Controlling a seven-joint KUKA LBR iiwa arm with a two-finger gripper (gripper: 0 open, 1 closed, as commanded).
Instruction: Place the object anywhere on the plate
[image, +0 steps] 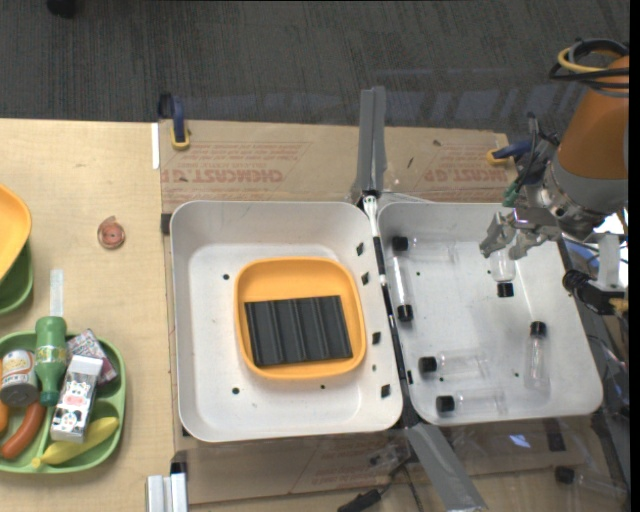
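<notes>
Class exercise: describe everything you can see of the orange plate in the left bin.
The orange plate is a rounded-square dish, matte and plastic-looking, with a raised rim. It lies flat near the middle of the left white bin, resting on the bin's floor. A dark grey ridged rectangular slab lies flat on it, covering most of its lower part, while a bare orange strip shows along the top. The gripper hangs over the right bin, well away from the plate.

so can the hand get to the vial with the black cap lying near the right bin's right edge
Probably yes. The hand hangs over the right bin, and the vial lies just below it in the view, apart from the other vials, with nothing over it.
</notes>
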